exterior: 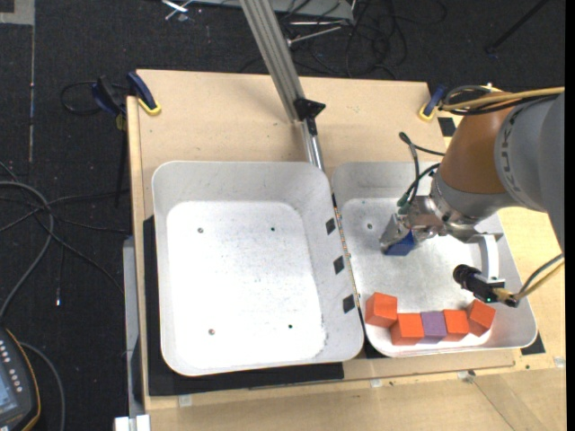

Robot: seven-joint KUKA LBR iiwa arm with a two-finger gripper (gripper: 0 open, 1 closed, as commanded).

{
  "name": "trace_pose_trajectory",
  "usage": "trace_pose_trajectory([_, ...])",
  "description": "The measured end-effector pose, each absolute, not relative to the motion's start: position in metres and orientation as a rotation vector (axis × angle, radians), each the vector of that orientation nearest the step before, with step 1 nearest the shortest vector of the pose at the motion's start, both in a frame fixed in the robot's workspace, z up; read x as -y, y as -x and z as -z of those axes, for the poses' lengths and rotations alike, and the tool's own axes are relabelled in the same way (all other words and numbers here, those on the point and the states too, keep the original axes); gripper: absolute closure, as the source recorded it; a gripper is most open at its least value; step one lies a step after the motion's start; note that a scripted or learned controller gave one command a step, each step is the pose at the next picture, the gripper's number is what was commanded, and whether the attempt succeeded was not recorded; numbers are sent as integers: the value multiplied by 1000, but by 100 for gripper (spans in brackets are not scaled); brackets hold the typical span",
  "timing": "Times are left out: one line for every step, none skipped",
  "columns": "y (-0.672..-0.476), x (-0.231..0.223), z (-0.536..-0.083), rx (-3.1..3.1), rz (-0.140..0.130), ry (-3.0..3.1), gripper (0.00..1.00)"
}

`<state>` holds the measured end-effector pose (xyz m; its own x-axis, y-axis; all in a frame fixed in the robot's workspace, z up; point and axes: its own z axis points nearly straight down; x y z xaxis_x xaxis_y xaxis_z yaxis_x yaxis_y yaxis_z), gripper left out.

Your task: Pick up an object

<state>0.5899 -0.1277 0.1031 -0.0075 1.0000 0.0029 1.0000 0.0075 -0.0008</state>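
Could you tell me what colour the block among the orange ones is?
Purple block, seen clearly in the camera view.

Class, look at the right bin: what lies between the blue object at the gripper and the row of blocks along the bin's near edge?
Nothing: in the camera view, bare white floor of the right bin separates the blue object below the gripper from the row of blocks.

The arm [503, 164] is cut off by the right edge and hides part of the right bin [359, 218]. The end effector [398, 236] covers most of a blue object [402, 245], and its fingers are too small to tell apart.
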Motion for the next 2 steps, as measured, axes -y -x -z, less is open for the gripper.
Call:
trace_pose_trajectory([-613,22,-200,2236,13,2212,100])
trace_pose_trajectory([-618,-39,-223,2231,5,2211,100])
